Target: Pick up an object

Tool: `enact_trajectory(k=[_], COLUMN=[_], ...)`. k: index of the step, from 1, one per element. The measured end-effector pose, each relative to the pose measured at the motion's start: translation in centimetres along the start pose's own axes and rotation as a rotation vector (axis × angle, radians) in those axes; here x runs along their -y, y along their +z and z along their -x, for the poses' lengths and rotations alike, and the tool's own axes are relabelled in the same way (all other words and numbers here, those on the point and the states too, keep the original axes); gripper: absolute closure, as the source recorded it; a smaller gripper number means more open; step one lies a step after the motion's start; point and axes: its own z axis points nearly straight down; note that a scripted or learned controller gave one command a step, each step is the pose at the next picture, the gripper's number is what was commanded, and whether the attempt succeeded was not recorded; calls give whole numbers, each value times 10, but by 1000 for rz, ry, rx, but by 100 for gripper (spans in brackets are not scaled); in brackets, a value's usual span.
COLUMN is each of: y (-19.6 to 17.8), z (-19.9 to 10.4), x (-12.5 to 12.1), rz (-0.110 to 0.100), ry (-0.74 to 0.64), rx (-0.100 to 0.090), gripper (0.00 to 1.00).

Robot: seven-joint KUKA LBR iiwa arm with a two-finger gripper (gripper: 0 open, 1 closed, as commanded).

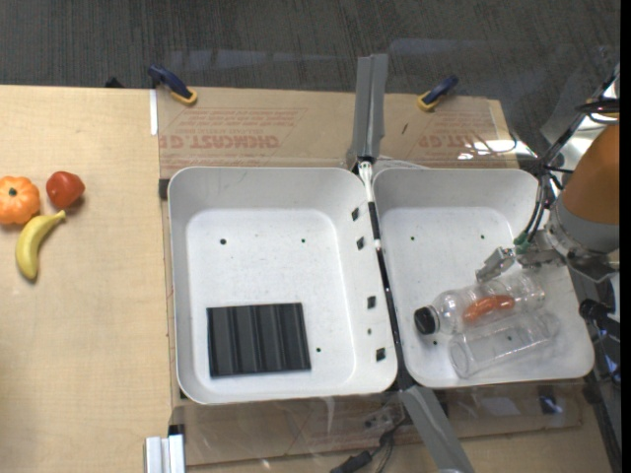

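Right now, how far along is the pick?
Done: the tool has reached the right bin and sits at the clear plastic bottle. In hand: nothing visibly; the bottle lies on the bin floor. Left: the grasp and lift. The dark ridged tray lies in the left bin.

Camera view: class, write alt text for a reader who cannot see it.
A grey arm's gripper reaches into the right bin above a clear plastic bottle. The left bin holds a dark ribbed tray.
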Motion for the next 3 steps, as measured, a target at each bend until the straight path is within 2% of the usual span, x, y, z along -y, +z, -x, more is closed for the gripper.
enact_trajectory(k=[1,2,3], y=[-5,-18,-12], z=[-37,-44,-45], x=[24,43,24], rz=[19,74,40], ry=[-128,-156,-285], rx=[11,39,32], gripper=[0,0,0])
